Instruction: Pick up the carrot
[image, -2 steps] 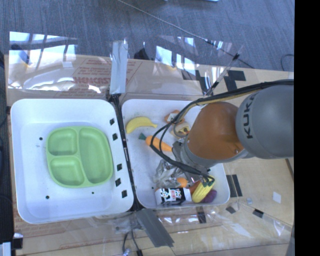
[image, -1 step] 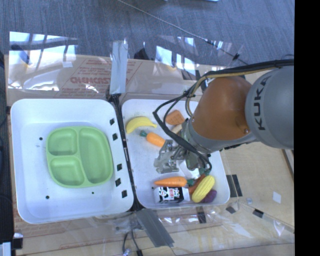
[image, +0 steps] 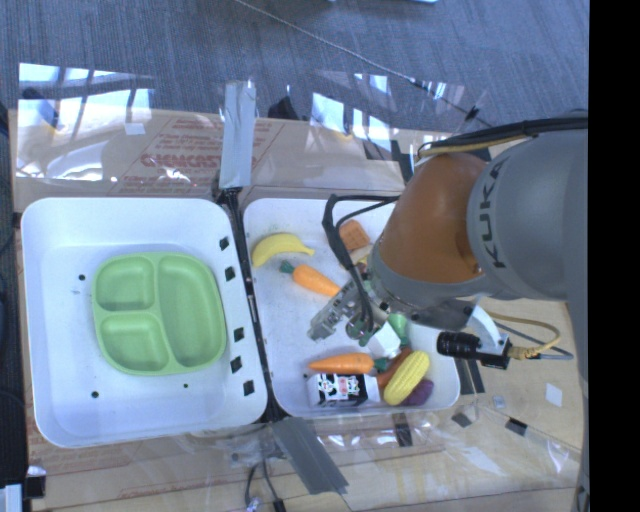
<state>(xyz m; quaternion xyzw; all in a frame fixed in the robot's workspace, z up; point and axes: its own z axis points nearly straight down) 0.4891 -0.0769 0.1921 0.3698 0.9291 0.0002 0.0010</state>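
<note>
Two carrots lie in the right bin (image: 300, 215). One carrot (image: 312, 280), orange with a green stub, lies just below the banana, slanting down to the right. The second carrot (image: 343, 363) lies flat near the bin's front, above a black-and-white carton. My gripper (image: 342, 316) hangs between the two carrots, just right of the upper carrot's tip and above the lower one. The grey and orange arm covers the bin's right half.
A yellow banana (image: 279, 246) lies at the right bin's back left. A corn cob (image: 406, 377), a purple item (image: 422, 394), a carton (image: 341, 389) and a green piece (image: 399, 325) crowd the front right. A green divided plate (image: 158, 312) sits in the left bin.
</note>
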